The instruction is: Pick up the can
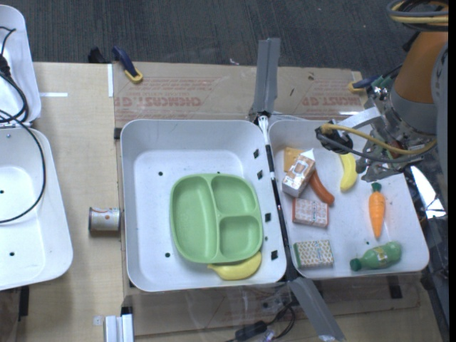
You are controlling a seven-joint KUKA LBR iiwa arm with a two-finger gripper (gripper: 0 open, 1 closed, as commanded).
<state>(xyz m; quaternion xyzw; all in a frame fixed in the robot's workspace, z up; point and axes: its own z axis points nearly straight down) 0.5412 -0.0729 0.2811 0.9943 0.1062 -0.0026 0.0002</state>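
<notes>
The can lies on its side on the desk left of the left bin, and I cannot tell how the gripper stands over the right bin.

Can lies on bench left of L bin; claw over R bin nr carrot.
</notes>
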